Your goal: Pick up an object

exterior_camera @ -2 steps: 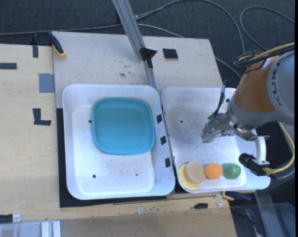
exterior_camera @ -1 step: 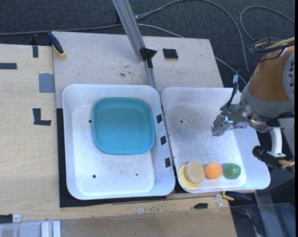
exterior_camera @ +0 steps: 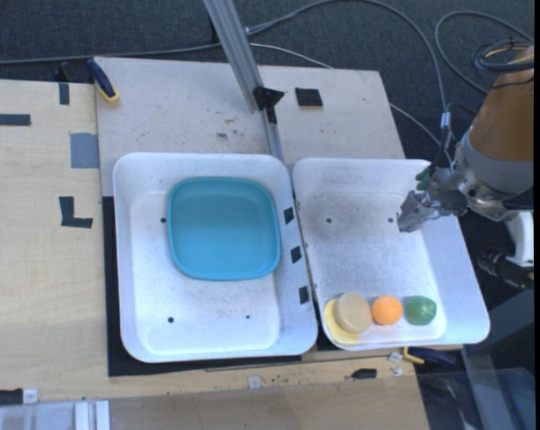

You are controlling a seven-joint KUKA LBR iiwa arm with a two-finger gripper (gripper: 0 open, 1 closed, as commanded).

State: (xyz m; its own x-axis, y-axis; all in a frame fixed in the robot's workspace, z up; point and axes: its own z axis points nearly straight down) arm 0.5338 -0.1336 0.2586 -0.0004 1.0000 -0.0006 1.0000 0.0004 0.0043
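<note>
Along the front edge of the right bin point(exterior_camera: 368, 249) lie three small objects in a row: a tan round piece point(exterior_camera: 351, 311) resting on a yellow piece point(exterior_camera: 335, 326), an orange ball point(exterior_camera: 387, 310) and a green ball point(exterior_camera: 419, 310). My gripper point(exterior_camera: 409, 218) hangs over the right side of that bin, well behind the row, with nothing visible between its fingers. The arm's orange band point(exterior_camera: 510, 119) and grey wrist come in from the right.
The left bin point(exterior_camera: 140, 312) holds a square blue plate point(exterior_camera: 223, 227). A slanted metal rail point(exterior_camera: 243, 56) runs down to the gap between the bins. Cables lie on the dark floor at the back right.
</note>
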